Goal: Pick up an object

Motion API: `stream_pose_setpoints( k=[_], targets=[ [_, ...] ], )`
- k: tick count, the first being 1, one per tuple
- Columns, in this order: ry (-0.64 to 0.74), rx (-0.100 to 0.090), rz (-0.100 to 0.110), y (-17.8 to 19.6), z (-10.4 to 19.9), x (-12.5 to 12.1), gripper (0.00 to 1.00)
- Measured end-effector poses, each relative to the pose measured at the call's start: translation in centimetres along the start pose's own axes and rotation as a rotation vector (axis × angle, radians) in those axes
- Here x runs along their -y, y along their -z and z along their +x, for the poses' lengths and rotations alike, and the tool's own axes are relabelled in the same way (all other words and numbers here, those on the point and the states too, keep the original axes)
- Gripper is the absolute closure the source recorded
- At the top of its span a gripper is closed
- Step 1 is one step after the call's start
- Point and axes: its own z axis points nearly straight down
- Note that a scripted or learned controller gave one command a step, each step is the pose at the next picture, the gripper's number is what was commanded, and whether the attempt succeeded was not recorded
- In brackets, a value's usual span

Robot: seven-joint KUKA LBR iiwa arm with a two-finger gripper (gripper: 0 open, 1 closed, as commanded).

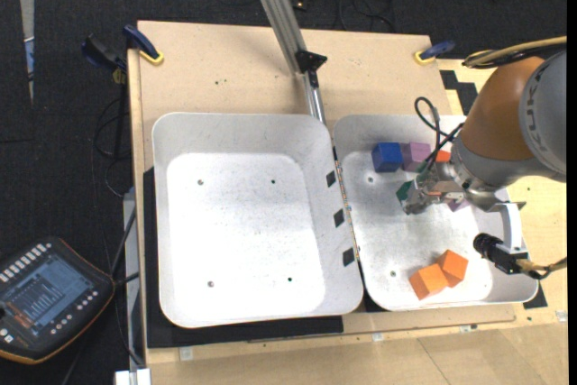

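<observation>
In the right bin [379,279], the gripper [413,197] is being held low; whether its fingers are parted cannot be told. A blue block [388,156] is lying just beyond, apparently untouched.

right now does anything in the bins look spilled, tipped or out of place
Nothing stands out. The blue block, a purple block beside it and two orange blocks all lie inside the right bin, none over the rim. The gripper sits low in that bin, between the two groups.
</observation>
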Motion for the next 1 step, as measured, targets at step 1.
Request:
stream_pose_setpoints(
  k=[1],
  targets=[
    [0.003, 0.001, -0.003, 4.32, 0.13, 0.23, 1.00]
  ],
)
